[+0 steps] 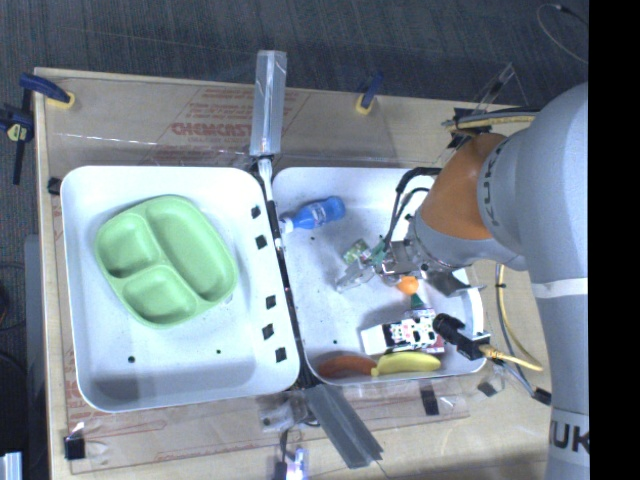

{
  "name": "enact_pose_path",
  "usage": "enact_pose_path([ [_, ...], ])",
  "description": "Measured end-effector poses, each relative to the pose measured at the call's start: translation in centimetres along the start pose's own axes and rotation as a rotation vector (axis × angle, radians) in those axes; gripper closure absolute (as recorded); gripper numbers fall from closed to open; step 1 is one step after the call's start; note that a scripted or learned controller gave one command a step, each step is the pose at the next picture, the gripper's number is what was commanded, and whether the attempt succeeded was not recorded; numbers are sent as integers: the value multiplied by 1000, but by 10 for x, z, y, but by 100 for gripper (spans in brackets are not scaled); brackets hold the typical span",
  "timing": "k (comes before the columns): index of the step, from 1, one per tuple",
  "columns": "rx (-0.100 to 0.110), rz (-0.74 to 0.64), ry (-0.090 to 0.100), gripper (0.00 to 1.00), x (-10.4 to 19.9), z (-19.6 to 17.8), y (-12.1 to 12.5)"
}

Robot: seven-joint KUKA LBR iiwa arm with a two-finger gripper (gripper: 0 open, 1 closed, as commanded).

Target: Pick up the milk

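1. A tan wooden desk (pixel 150 108) stands on dark grey carpet, with three blue clamps along its far and left edges.
2. Two shallow white bins sit side by side on it: the left bin (pixel 100 368) and the right bin (pixel 320 268).
3. The left bin holds one thing, a light green plastic plate (pixel 165 258) with three compartments.
4. The right bin holds several single items: one clear plastic bottle with a blue label (pixel 312 213) lying near the far left corner, one small clear crumpled wrapper with green print (pixel 355 258) near the middle, one small orange piece (pixel 408 286) beside the arm's wrist, one yellow banana (pixel 408 364) and one reddish-brown sausage-shaped item (pixel 342 366) along the near wall.
5. The milk, one small white carton with a dark printed face (pixel 405 334), lies on its side just behind the banana, near the right bin's near right corner.
6. The one grey arm with an orange band reaches in over the right bin; its tool (pixel 385 258) sits low just beside the wrapper, apart from the milk. Whether the tool is open or closed cannot be made out.
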State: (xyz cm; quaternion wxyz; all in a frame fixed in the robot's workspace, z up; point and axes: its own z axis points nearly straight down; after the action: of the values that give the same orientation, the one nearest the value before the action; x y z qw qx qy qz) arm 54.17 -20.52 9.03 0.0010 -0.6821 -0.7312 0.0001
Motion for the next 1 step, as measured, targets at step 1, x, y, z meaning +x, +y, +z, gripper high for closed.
enact_pose_path([
  [1, 0, 62, -1, 0, 25, -115, -35],
])
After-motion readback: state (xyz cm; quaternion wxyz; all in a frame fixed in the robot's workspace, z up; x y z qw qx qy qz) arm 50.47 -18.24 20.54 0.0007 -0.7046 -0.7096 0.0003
